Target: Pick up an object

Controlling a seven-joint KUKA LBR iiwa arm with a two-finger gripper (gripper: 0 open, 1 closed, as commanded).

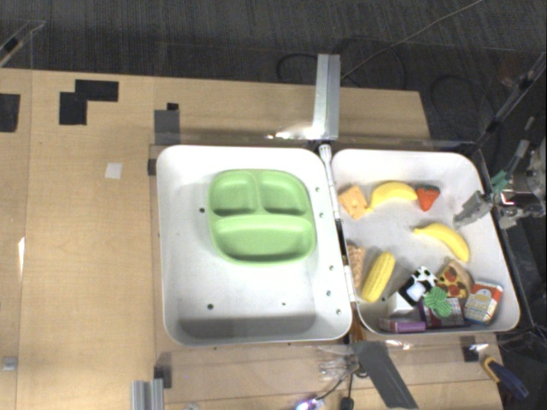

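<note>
Wooden bench (85, 254), black marks at its far left. Left bin (184, 297): a green divided plate (260, 214) lies flat, slightly toward the far side.

Right bin (487, 178), touching the left one along the middle rim, holds the pickable items. Near the divider: a cheese wedge (353, 202) and a corn cob (378, 276). Far side: a banana (393, 194) with a red strawberry (429, 198) just beside it. Centre-right: a second banana (446, 239). Near corner: a jumbled cluster including a pizza slice (455, 278) and a small carton (483, 303).

Claw (475, 207) at the bin's right rim, above the second banana, nothing seen in it; cannot tell how its jaws stand.
</note>
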